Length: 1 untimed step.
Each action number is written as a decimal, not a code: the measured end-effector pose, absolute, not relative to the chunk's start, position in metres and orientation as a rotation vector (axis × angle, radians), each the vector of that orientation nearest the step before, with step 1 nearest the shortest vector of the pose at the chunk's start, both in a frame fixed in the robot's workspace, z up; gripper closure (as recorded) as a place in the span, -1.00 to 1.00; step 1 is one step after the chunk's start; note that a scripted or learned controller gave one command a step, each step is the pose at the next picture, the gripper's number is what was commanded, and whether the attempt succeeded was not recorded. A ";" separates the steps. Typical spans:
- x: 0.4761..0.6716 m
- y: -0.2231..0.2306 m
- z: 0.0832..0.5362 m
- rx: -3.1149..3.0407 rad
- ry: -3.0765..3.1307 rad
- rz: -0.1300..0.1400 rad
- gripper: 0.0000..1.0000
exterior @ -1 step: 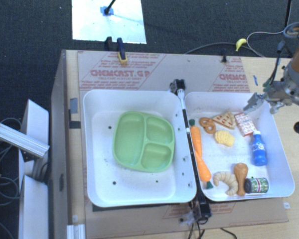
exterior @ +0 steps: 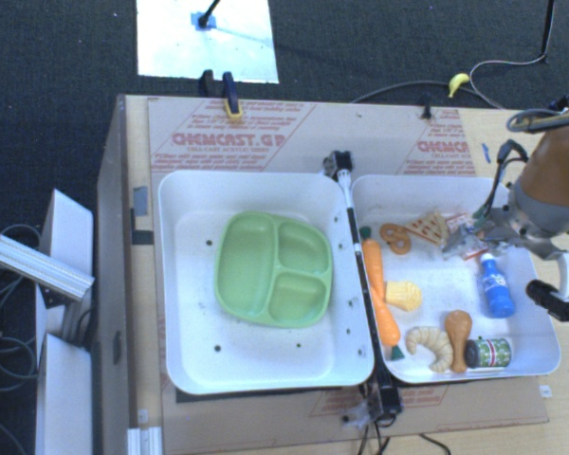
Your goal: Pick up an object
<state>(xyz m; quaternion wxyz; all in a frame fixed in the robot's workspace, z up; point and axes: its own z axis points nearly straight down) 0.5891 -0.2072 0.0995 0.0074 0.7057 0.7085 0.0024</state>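
Reaching in from the right, the grey arm [exterior: 550, 183] hangs over the upper right part of the right bin [exterior: 541, 354], and its jaws sit low among the toys near that bin's far wall; whether they are apart or together I cannot tell, since the wrist hides them.

Taking things by size: the worktop [exterior: 266, 136] carries both bins side by side. The left bin [exterior: 185, 349] holds a green divided plate [exterior: 273, 269], well apart from the arm. In the right bin, an orange carrot [exterior: 379, 292] lies along the left wall, its long axis running front to back.

A blue bottle [exterior: 496, 287] lies just below the wrist, long axis roughly front to back, and looks to be the nearest candidate to pick. A croissant [exterior: 432, 345] and a drumstick [exterior: 457, 335] lie near the front wall, touching or nearly so, beside a small can [exterior: 488, 353] on its side. A yellow shell-shaped piece [exterior: 404, 296] rests beside the carrot. A waffle piece [exterior: 429, 227] and a pretzel [exterior: 394, 237] lie left of the wrist.

Crowding near the far wall could foul a grasp there.
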 end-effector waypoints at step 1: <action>0.661 -0.168 0.085 2.214 2.225 0.004 -1.00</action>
